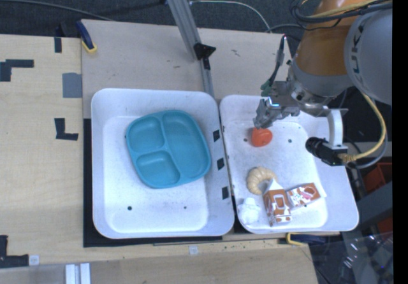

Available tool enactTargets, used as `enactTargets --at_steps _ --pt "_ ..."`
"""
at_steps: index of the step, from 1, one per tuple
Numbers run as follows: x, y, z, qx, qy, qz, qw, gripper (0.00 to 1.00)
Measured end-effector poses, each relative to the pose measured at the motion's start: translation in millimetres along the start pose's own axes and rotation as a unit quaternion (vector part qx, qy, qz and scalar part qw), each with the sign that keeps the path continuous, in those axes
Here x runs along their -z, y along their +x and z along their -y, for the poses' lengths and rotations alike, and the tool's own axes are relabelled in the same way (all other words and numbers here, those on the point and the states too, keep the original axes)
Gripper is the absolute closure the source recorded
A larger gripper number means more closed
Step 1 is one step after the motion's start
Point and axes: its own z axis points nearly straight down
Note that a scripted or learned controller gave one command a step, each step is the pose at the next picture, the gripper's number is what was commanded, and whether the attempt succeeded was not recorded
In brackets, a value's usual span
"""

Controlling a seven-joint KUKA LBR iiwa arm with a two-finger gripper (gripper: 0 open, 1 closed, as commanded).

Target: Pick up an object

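**Gripper parked right over the little orange-red thing in the right bin**

Looking down at a bench (38, 149) with two shallow white bins side by side. Left bin (105, 213) holding a blue divided plate (168, 148), three compartments, lying flat and a bit rotated, roughly mid-bin toward the far side.

Right bin (338, 206) with more going on:
- small orange-red object (261, 137), roundish, sitting in the far-left part of the bin, near the divide between the two bins
- pale tan croissant-shaped piece (259, 179) nearer the camera, well apart from the orange-red one
- red and white snack packet (290, 201) just beside that croissant shape, toward the near edge, lying flat and crumpled
- something small and whitish (250, 211) by the packet's left side, too washed out against the bin to identify

Grey arm (366, 34) with the orange band reaching in from the right, gripper (264, 117) pointing down directly above the orange-red object, tip right at its top edge. Honestly can't tell how far apart the jaws are from this angle, or whether anything is actually pinched. Orange-red object looks to be resting on the bin floor

Slanted metal pole (182, 12) crossing the far side of the bench
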Motion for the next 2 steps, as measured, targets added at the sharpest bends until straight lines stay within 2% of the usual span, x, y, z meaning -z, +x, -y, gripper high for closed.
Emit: enactTargets --at_steps 1,2 --pt "-4.0 62.7 -1.4 0.001 0.0 0.0 1.0 1.0" --pt "-4.1 112.7 -3.2 0.001 0.0 0.0 1.0 1.0"
